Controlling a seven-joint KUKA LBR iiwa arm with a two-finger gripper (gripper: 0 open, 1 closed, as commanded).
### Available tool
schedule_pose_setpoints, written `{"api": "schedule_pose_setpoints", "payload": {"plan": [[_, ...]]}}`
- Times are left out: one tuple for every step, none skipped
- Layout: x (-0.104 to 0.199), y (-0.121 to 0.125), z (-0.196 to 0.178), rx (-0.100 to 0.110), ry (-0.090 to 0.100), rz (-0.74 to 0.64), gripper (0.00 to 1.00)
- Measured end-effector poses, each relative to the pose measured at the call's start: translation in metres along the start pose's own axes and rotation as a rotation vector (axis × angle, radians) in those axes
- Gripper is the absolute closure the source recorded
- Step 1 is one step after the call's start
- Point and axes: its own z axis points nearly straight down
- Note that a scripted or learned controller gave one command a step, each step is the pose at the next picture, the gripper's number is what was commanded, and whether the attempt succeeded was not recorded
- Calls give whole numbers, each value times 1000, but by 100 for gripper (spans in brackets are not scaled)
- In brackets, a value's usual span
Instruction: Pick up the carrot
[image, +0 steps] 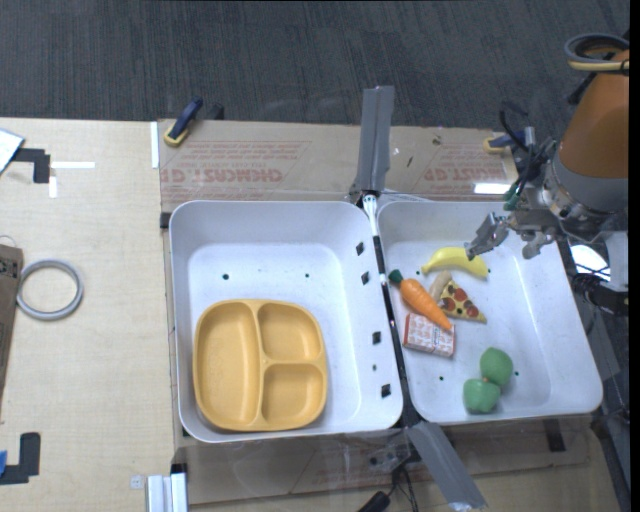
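Observation:
The orange carrot, green at its top end, lies at a slant along the left side of the right bin, close to the divider. My gripper hangs over the bin's far right part, above and to the right of the carrot, near the banana's right end. Its fingers stand apart with nothing between them.
Beside the carrot lie a yellow banana, a pizza slice, a small red-and-white box and a green pear-like fruit. The left bin holds a yellow divided plate. A tape roll rests on the bench at left.

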Motion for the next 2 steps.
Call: {"api": "schedule_pose_setpoints", "payload": {"plan": [[18, -75, 56, 0, 1, -131, 0], [41, -64, 29, -4, -1, -620, 0]]}}
